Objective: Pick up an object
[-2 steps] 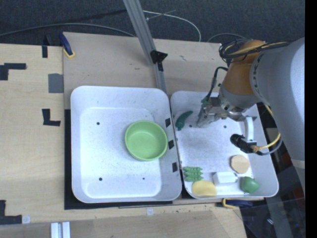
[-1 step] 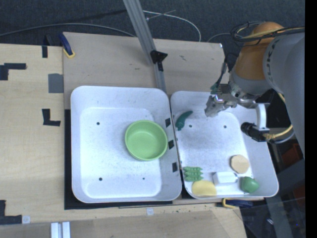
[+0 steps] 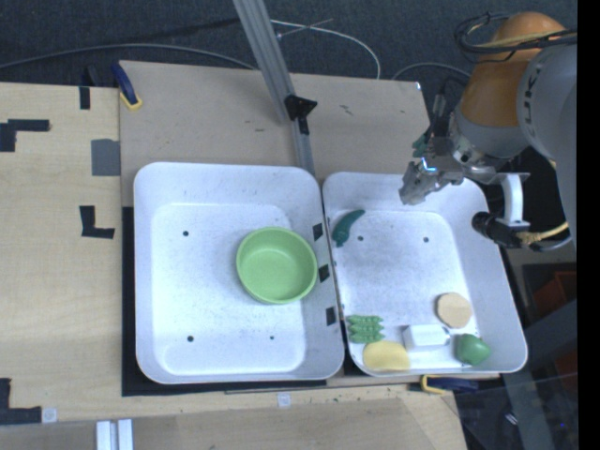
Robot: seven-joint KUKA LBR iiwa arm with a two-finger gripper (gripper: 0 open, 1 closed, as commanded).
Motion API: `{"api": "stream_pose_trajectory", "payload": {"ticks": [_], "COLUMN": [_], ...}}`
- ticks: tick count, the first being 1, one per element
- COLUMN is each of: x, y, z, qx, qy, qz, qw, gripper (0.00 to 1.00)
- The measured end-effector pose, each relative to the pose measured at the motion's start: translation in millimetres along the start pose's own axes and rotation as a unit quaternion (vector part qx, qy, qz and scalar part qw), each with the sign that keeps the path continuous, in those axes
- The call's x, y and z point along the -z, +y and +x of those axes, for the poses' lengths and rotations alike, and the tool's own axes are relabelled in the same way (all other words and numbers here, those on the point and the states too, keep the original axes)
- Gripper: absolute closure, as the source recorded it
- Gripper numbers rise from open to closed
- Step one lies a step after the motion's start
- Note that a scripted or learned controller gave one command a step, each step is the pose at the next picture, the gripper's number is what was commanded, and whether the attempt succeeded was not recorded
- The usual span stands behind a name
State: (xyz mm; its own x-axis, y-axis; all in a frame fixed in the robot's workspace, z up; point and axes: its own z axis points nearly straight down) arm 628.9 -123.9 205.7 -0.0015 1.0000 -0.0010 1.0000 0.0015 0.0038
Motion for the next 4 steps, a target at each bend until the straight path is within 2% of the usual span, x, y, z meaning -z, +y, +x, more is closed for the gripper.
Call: {"api": "stream_pose_trajectory", "payload": {"ticks": [1, 2, 4], "x": [46, 31, 29], "y": [8, 1, -19], "z": [3, 54, 144], "qx": [0.000, 0.002, 0.002], "qy": [0.000, 0.001, 0.001], "qz": [0.000, 0.003, 0.004], "qw": [1.0000, 1.0000, 1.0000], "gripper": [1.00, 1.00, 1.00]}}
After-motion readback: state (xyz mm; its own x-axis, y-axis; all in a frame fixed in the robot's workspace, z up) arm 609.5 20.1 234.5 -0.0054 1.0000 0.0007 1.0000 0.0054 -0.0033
